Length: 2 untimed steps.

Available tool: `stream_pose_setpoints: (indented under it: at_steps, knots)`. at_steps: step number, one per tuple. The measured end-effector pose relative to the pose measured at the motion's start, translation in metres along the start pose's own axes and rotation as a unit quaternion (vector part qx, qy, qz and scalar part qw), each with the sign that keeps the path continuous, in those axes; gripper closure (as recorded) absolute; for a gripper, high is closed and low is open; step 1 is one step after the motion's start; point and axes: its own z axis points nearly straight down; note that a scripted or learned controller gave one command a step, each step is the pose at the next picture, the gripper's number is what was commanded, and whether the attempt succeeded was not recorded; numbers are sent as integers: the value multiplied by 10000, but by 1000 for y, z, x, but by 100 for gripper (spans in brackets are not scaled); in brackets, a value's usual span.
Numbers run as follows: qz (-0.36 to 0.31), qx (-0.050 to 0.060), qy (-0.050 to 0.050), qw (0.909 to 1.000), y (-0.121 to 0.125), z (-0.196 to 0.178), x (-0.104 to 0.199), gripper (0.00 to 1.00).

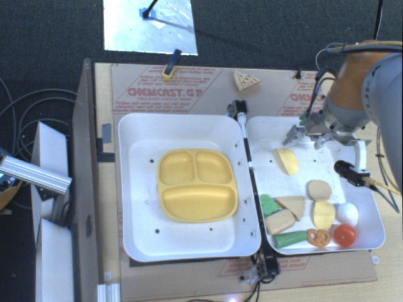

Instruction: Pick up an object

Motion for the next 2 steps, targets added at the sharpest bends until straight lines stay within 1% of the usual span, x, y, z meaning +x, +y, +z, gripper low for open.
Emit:
stream_pose_setpoints:
  at_steps: [1,2]
  knots:
    - [-10,76,34,10000,-6,35,43,0]
    - [-9,55,28,10000,-4,22,40,100]
